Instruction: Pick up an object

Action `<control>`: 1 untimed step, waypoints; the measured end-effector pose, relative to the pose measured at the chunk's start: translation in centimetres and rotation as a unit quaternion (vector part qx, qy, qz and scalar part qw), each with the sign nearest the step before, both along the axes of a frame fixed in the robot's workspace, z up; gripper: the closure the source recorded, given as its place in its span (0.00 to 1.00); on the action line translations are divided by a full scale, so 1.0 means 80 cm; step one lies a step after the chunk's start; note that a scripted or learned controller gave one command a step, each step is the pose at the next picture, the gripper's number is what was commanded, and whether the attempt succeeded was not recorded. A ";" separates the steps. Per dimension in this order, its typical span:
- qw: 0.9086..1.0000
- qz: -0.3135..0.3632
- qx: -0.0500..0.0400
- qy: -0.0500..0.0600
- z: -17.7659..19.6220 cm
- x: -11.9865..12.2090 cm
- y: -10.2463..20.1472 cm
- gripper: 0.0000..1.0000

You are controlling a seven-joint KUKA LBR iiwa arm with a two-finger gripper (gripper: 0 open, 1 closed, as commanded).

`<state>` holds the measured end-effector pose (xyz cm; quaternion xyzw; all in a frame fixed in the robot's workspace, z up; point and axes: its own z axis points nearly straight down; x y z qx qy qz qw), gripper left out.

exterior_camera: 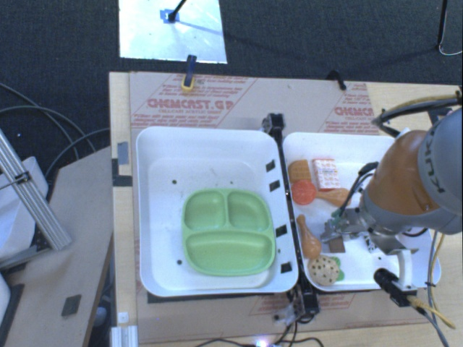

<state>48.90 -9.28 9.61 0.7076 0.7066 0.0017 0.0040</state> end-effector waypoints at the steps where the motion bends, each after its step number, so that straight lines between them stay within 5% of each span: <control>1: 1.000 0.007 0.003 -0.004 0.203 0.000 0.115 1.00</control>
